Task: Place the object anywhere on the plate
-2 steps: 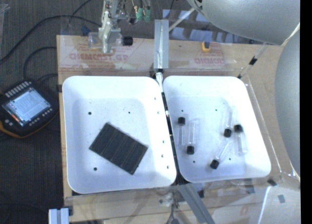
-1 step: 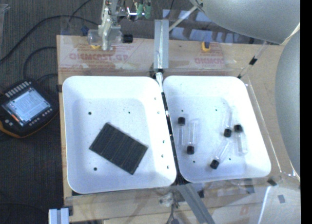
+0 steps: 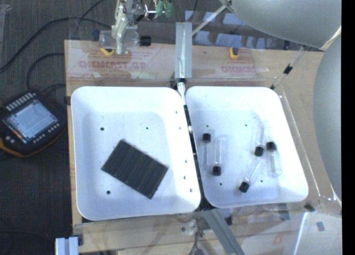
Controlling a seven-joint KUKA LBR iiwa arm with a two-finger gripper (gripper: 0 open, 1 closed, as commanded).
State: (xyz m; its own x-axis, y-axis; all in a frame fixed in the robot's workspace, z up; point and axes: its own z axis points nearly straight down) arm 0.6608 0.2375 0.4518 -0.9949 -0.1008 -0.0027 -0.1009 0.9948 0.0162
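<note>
Vials point(image 3: 216, 154) lie in the right bin point(image 3: 288, 137); plate point(image 3: 135, 168) lower left. My hand point(image 3: 126, 29), upper left, grip unreadable. I'd descend squarely over one vial, straddling its width.

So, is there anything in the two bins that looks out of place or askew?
The dark plate in the left bin lies rotated, its edges diagonal to the bin walls. In the right bin, the clear vials with black caps lie on their sides, pointing different ways. Nothing looks spilled or broken.
</note>
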